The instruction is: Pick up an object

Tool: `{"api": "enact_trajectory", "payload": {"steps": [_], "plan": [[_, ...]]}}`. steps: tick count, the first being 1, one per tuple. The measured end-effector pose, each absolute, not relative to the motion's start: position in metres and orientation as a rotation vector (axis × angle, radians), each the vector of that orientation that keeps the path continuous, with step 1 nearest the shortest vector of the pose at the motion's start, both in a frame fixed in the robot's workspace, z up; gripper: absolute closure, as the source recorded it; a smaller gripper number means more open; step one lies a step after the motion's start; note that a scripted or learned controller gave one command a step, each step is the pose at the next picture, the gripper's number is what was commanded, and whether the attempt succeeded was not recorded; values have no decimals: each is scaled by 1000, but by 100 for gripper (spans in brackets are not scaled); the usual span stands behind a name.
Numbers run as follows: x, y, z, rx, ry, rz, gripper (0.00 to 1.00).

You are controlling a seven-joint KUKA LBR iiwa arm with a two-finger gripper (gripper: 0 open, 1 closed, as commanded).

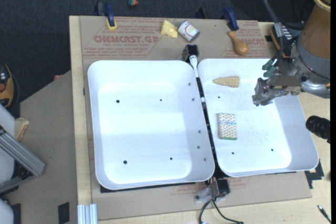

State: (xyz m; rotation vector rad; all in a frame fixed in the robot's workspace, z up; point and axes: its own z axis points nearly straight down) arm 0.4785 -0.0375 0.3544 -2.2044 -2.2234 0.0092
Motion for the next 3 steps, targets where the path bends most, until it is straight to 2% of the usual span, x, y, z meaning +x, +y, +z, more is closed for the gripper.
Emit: {"api": "enact_trajectory", "payload": {"steps": [1, 2, 3], "plan": [[492, -20, 545, -2230, -2236, -26, 100], [478, 49, 487, -2211, -2225, 7, 100], [477, 117, 320, -2208, -2221, 20, 100]]}}
